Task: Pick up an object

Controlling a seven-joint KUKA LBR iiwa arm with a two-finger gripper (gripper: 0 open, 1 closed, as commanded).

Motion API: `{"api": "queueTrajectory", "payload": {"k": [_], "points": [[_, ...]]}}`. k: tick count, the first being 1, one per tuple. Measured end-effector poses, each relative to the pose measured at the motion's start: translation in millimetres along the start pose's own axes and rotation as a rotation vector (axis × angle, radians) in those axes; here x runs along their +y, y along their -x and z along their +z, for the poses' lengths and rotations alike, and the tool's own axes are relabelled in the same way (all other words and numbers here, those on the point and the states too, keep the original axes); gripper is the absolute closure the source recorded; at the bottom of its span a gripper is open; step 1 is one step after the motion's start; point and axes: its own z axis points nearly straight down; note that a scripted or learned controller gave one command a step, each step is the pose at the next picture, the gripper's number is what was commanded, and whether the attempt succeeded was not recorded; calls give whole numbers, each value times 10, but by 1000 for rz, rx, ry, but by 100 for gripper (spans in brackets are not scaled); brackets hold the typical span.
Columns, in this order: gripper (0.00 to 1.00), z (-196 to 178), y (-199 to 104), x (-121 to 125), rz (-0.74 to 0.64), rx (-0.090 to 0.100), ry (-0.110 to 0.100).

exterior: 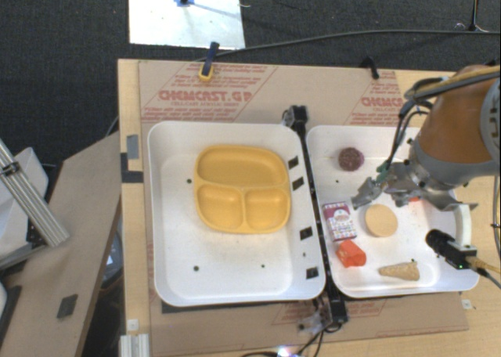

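A worktop (258,81) seen from above at a slant carries two shallow white bins side by side. The left bin (176,269) holds a yellow divided plate (241,189) with three compartments, sitting near the bin's middle. The right bin (329,148) holds five small things: a dark round burger patty (350,159) near the far side, a round tan cookie (382,221) in the middle, a small pink-and-white carton (339,221) just left of the cookie, an orange-red block (352,254) just below the carton, and a tan wedge like a pastry or chip (400,271) near the front edge.

The grey arm (458,132) with its orange band reaches in from the right, over the right bin. The tool (374,189) hangs just above and left of the cookie, between the cookie and the patty. Whether the tool is open or closed cannot be told from this angle, and nothing can be seen gripped in it.

No object has been picked up yet. The cookie is the nearest candidate, but it lies flat and wide, which may make it hard to pinch. To do this step well, the tool would likely need to centre over one item, straddle its narrowest width, and descend straight. The carton and the orange-red block sit close together, so a grasp there risks nudging the neighbour; the patty stands well apart and looks the safer target.
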Motion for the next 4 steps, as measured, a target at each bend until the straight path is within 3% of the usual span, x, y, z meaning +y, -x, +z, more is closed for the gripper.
{"api": "queueTrajectory", "payload": {"k": [1,2,4], "points": [[0,535,69,-4,0,0,0],[100,398,70,15,-1,-1,7],[100,-675,29,97,-4,-1,11]]}}
